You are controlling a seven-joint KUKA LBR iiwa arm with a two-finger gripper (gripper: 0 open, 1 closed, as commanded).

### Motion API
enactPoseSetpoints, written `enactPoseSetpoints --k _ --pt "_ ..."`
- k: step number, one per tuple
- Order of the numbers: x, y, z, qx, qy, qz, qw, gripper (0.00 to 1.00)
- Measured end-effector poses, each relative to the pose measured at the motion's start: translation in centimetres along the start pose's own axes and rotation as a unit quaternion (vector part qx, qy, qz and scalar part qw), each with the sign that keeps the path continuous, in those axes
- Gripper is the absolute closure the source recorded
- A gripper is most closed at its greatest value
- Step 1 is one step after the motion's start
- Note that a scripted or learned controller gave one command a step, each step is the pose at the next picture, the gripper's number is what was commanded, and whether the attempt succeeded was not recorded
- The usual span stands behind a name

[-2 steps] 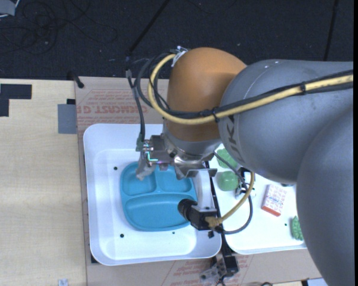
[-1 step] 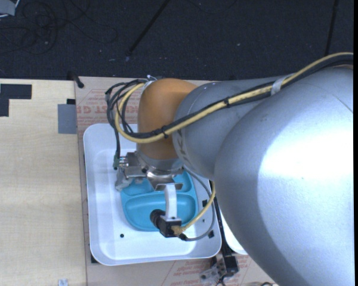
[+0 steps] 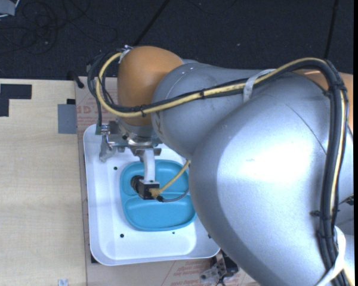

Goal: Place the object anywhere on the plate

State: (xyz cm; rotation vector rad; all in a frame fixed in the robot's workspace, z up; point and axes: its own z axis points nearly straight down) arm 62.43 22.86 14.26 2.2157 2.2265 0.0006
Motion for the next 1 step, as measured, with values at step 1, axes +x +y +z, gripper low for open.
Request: enactPoseSetpoints --k 1 --pt "-0.11 -0.24 -0.05 0.002 -0.001 0.000 1.0000 0.00"
